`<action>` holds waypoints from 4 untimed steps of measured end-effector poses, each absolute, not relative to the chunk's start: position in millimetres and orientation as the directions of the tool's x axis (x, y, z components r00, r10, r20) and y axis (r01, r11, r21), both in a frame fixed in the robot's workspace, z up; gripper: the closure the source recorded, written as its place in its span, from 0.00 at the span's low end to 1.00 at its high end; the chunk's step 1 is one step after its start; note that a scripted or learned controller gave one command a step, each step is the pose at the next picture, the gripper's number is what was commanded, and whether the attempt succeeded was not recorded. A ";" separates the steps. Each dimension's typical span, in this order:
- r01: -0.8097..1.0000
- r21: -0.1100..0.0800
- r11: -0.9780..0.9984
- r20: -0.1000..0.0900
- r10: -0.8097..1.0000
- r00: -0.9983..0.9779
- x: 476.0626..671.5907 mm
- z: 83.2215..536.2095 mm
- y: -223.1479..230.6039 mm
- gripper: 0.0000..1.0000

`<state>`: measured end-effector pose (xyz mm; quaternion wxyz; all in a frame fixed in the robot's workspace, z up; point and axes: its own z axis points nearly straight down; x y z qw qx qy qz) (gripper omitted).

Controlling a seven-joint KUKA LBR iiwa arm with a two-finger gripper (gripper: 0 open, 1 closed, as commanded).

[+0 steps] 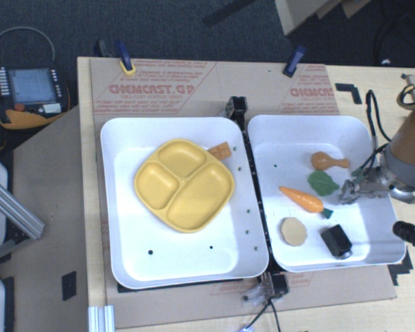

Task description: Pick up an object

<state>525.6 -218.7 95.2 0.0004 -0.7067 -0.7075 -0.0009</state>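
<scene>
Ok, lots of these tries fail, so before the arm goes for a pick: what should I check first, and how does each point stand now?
1. Hand over the right bin: ok.
2. Nothing between its fingers yet: ok.
3. Nearest target, green piece, lies just beside the hand: ok.
4. Carrot close beside the green piece; could get bumped: not ok.
5. Black block and round biscuit apart from the hand: ok.
6. Hand's height above the bin floor: cannot tell.
</scene>
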 end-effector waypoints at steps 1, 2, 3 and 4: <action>1.000 0.002 0.001 -0.002 1.000 -0.001 531.8 138.1 -215.0 1.00; 1.000 0.005 0.001 -0.003 1.000 -0.001 532.1 182.5 -209.1 1.00; 1.000 0.008 0.002 -0.004 1.000 -0.002 533.7 236.4 -209.5 1.00; 1.000 0.001 0.005 0.001 1.000 -0.005 537.5 244.0 -160.8 1.00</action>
